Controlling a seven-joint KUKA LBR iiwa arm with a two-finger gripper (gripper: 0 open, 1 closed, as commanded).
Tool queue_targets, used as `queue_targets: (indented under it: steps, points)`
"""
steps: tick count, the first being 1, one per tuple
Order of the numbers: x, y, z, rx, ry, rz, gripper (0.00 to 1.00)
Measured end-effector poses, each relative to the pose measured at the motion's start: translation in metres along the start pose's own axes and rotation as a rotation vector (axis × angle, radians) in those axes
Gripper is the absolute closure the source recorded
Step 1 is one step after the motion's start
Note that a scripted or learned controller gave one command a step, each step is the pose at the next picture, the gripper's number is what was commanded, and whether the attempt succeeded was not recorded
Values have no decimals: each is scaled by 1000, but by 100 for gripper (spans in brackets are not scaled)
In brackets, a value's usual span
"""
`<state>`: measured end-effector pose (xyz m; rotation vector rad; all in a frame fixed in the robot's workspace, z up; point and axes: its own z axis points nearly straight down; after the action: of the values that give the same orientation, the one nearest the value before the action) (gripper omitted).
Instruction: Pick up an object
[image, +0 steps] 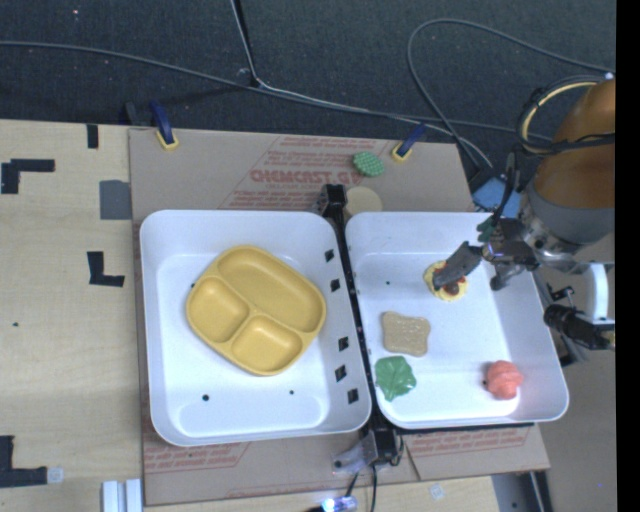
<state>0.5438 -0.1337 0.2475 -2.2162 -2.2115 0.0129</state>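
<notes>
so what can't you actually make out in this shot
- Gripper: in the camera view it sits over the small yellow and red item in the right bin; the item is partly covered, its identity and any grasp unclear.
- Arm: cut off by the right edge.
- Green object beyond the bins: too small to identify.

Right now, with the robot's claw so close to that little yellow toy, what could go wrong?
The gripper sits right over the small yellow toy, partly hiding it. The toy is small, so the fingers might close a bit off and knock it sideways rather than catch it. The tan toast piece lies just below in the same right bin, so a pushed toy could slide into it. Whether the fingers grip anything can't be told from here.
</notes>
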Motion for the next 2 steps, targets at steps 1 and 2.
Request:
queue_targets:
  steps: [1,2]
  points:
    - [0,2,-6,-12,-2,-4,0]
    - [-9,2,51,-7,-2,-2,0]
